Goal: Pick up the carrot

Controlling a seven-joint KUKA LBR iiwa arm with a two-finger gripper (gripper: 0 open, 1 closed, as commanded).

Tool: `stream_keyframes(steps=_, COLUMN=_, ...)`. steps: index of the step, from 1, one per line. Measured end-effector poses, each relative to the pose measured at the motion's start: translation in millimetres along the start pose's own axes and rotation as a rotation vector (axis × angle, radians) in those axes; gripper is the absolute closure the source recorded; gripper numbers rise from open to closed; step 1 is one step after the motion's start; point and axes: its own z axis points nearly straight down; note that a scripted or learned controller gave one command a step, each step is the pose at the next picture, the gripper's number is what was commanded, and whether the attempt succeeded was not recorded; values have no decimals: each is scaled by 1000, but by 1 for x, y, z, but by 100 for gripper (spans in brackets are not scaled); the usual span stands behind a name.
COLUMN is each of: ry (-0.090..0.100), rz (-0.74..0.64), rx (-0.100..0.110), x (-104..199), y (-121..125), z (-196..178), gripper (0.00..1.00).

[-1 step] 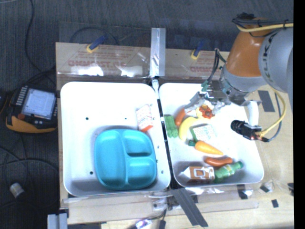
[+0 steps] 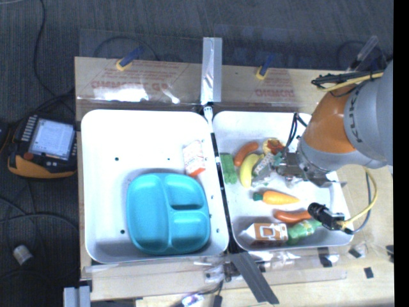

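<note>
I see my end effector (image 2: 281, 163) low in the right bin (image 2: 332, 232), near the top of the toy pile. I cannot tell its grip state; the view there is too crowded. The carrot (image 2: 277, 197) lies flat just below it, with nothing holding it. It is smooth, orange and pointy, with a small green end. I think it could roll or slip, since it looks like slick plastic. A yellow banana (image 2: 248, 169) and a red sausage (image 2: 294, 216) sit close, so I might grab those instead. The left bin (image 2: 102, 133) holds a blue tray (image 2: 167, 213).
</note>
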Motion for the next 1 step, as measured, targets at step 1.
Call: stream_keyframes(steps=1, ry=2, rz=-1, rx=0, x=1, y=0, z=-9, gripper=100)
